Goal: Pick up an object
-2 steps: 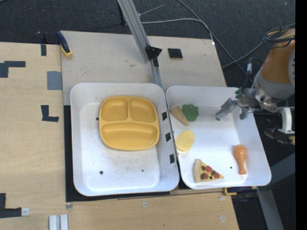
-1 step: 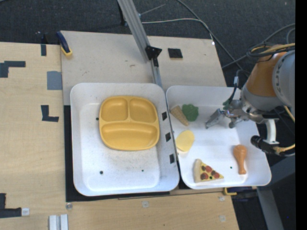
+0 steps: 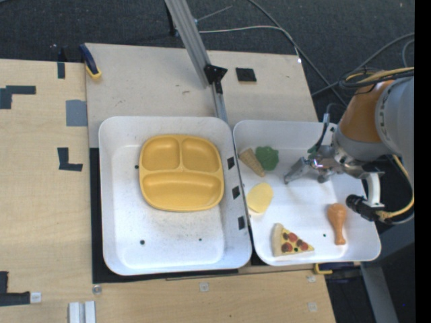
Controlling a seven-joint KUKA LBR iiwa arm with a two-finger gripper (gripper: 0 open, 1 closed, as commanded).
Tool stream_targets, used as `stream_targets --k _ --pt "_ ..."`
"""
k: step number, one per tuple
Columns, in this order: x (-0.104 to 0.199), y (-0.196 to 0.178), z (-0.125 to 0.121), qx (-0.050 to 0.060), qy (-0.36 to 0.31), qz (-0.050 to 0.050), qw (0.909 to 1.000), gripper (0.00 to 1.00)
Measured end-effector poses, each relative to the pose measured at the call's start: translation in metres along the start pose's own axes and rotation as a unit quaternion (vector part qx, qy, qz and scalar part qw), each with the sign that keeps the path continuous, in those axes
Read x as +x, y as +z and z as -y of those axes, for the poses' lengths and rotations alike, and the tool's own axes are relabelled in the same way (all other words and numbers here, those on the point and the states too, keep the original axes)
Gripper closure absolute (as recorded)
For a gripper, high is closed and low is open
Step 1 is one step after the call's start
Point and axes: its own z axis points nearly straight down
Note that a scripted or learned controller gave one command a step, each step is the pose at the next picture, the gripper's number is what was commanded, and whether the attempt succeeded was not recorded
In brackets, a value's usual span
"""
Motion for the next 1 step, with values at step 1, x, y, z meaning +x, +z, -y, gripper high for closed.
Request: stream_targets --k 1 --pt "-0.0001 -0.0135 -0.0019 -0.003 -0.001 0.001 1.0 1.0"
